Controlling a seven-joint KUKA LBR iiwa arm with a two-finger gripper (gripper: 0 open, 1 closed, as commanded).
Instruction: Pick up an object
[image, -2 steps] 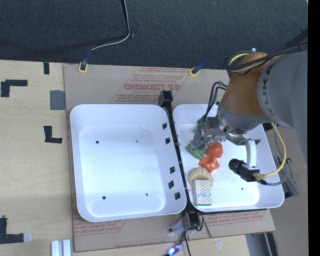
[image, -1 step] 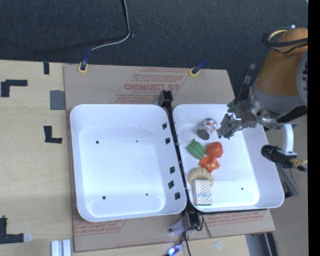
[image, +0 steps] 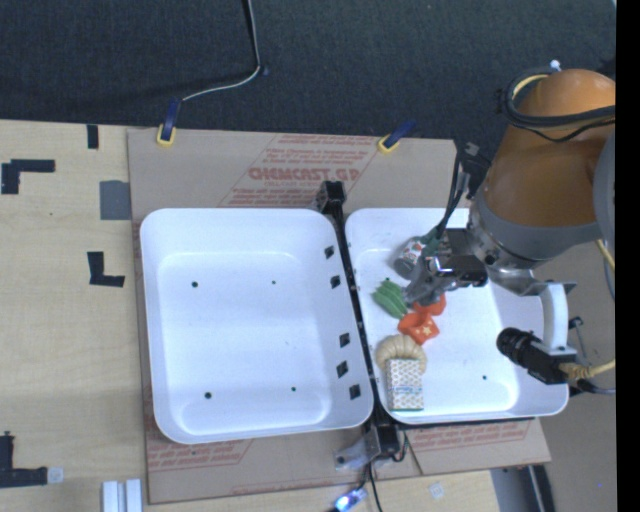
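The gripper (image: 428, 283) was lowered into the right bin (image: 470, 395), and its state could not be told. Just beside it, a green toy (image: 391, 297) and a red toy (image: 421, 324) were crowded together, so a neighbour could be nudged or pinched instead of a clean grasp being made.

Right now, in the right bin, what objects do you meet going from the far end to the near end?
Gripper → green piece → red piece → tan pastry-like item → small patterned box.
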